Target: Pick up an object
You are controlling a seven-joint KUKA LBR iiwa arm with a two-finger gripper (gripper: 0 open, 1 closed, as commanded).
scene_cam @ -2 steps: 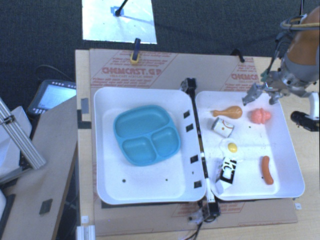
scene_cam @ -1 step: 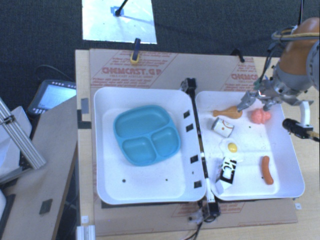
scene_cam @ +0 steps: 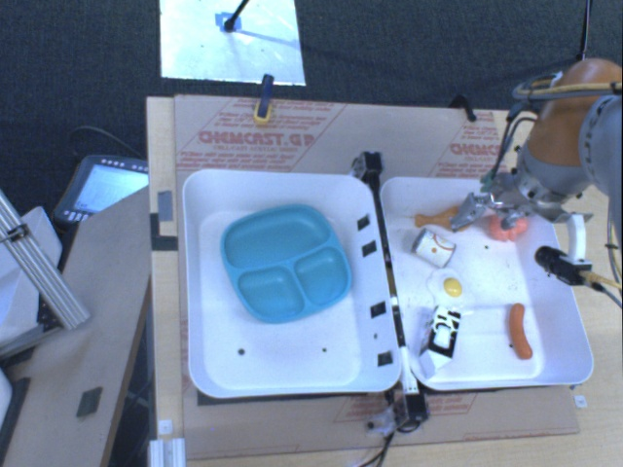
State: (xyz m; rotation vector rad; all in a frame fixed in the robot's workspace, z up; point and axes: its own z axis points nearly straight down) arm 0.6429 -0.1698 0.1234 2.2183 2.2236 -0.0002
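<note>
One pink, rounded toy (scene_cam: pixel 507 227) lies partly under the end effector (scene_cam: pixel 477 208).

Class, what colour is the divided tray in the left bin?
Light blue tray, seen clearly in the camera view.

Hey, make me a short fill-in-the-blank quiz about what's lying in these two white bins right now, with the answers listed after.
1. The blue plastic divided tray lies in the ____ bin.
2. The toy fried egg has a ____ yolk.
3. The orange toy sausage lies in the ____ bin.
4. The gripper hangs beside the ____ round toy.

Missing words: left; yellow; right; pink
</note>
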